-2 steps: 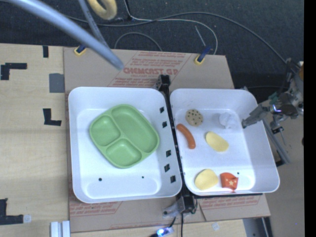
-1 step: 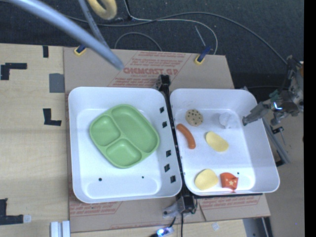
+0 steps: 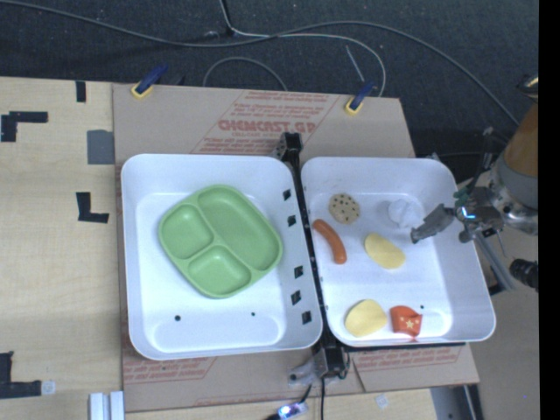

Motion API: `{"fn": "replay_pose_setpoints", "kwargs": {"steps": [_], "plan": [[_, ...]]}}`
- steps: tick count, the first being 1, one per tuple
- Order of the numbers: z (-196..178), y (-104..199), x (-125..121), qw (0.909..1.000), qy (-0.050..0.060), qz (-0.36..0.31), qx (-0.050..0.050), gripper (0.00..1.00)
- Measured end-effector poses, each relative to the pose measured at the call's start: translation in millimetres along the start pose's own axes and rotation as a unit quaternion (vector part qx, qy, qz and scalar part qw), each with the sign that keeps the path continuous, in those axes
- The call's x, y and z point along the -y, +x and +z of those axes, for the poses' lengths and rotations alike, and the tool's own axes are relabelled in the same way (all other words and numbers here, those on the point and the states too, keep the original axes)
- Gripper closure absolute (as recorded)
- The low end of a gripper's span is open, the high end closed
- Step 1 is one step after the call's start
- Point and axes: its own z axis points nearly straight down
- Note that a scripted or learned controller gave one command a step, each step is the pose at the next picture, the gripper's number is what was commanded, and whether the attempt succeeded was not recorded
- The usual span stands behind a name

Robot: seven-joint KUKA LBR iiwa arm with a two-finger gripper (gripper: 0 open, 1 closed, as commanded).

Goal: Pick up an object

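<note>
The right bin [image 3: 455, 274] holds several small food toys. A speckled cookie [image 3: 345, 206] lies near its back left, with an orange-red sausage [image 3: 331, 241] just in front of it. A pale yellow piece [image 3: 384, 251] lies in the middle and a whitish translucent object [image 3: 402, 211] behind it. Along the front wall sit another yellow piece [image 3: 367, 318] and a red piece [image 3: 406, 320]. My gripper [image 3: 426, 227] hangs over the bin's right side, to the right of the whitish object and the middle yellow piece. I see nothing held in it.
The left bin [image 3: 140, 261] holds a green divided plate [image 3: 220, 240]. A black divider [image 3: 304, 243] runs between the bins. Both bins rest on cardboard [image 3: 262, 116] with yellow clamps at its back edge. Cables trail across the dark floor behind.
</note>
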Motion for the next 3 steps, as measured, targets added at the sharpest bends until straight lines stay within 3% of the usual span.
{"fn": "replay_pose_setpoints", "kwargs": {"steps": [2, 3], "plan": [[95, 1, 14, 1.0, 0.001, 0.0, 0.0, 0.0], [82, 1, 13, 1.0, -0.001, -0.001, 0.0, 1.0]]}}
